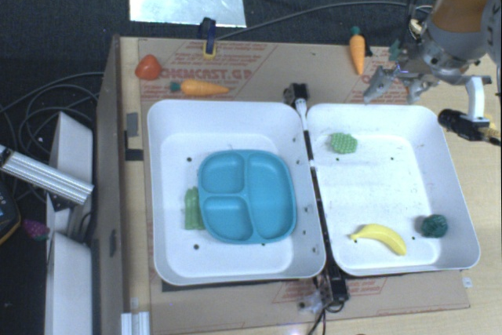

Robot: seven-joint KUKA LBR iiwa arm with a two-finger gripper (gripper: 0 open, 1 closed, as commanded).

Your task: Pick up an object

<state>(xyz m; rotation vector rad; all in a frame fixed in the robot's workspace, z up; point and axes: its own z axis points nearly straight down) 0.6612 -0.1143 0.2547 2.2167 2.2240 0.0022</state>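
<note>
metal gripper [396, 84], fingers spread and bare, above right bin [451, 161]; curved banana [380, 238], bumpy green ball [343, 143] inside

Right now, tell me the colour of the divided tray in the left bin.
Light blue; the divided tray shows in the camera view.

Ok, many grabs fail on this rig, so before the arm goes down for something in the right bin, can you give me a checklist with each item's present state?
1. Pincer carrying nothing: ok, nothing shows beneath it.
2. Pincer over the right bin: not ok, it hangs at the bin's far edge, above the cardboard.
3. Targets apart from each other: ok, the banana, the dark green object and the light green object lie well separated.
4. Targets away from walls: not ok for the dark green object, which sits near the right wall.
5. Pincer open enough: cannot tell.
</note>
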